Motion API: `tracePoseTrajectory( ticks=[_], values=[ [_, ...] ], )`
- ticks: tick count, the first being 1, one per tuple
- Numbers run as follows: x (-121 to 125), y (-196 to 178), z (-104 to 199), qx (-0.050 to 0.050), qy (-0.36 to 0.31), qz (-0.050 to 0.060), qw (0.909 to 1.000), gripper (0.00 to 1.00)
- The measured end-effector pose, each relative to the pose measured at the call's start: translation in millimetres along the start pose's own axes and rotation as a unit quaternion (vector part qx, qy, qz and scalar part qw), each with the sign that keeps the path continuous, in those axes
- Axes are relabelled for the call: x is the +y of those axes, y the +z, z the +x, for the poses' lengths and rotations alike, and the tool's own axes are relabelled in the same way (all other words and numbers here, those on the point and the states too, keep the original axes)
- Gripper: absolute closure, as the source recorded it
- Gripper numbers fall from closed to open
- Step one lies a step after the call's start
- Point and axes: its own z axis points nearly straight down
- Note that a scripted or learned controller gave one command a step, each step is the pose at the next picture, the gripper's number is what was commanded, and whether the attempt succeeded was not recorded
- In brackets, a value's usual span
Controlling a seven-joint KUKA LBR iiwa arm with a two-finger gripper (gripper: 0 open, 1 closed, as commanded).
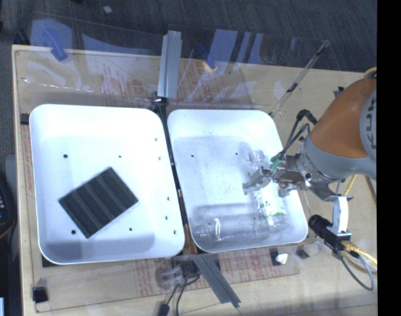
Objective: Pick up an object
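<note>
In the right bin [207, 150], a clear plastic bottle [228, 228] lies on its side along the front wall. A second, smaller clear bottle [271, 207] with a white label and green marks lies near the right wall, its near end meeting the first bottle. My gripper [258, 178] reaches in from the right and hangs low over the right half of this bin, just beyond the smaller bottle's far end. Whether it touches the bottle is unclear. A flat black ribbed slab [98, 201] lies at a slant in the left bin [88, 127].
The two bins stand side by side, split by a dark divider [174, 176]. A grey metal post [169, 64] rises behind them, and a thin rod [305, 71] slants at the back right. Small parts and cables lie on the bench by the right bin's front corner [279, 259].
</note>
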Motion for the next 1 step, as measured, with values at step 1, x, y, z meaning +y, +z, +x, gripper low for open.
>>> tracePoseTrajectory(
  ticks=[1],
  values=[
    [1.1,-9.7,0.8,0.000,-0.003,0.000,1.0000,1.00]
  ],
)
